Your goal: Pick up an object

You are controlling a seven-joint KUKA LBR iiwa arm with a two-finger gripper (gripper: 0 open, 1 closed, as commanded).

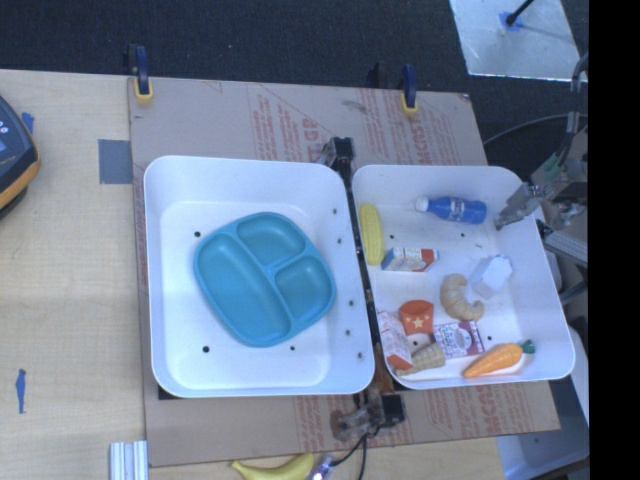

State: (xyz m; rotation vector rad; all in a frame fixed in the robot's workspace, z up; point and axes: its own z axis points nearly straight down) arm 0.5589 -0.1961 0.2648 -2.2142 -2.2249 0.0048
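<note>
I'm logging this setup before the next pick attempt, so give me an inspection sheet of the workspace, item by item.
Surface: wooden bench with a cardboard sheet under two white bins.
Job's things: right bin holds a blue bottle, corn cob, carrot, croissant, red cup, small cartons and packets.
Clutter: left bin holds a blue divided plate; a banana lies at the bench's near edge.
Grippers: gripper at the right bin's far right corner, beside the bottle; jaws unclear.
Cables: thin cable by the arm.
Surroundings: dark carpet, clamps on the cardboard.
</note>
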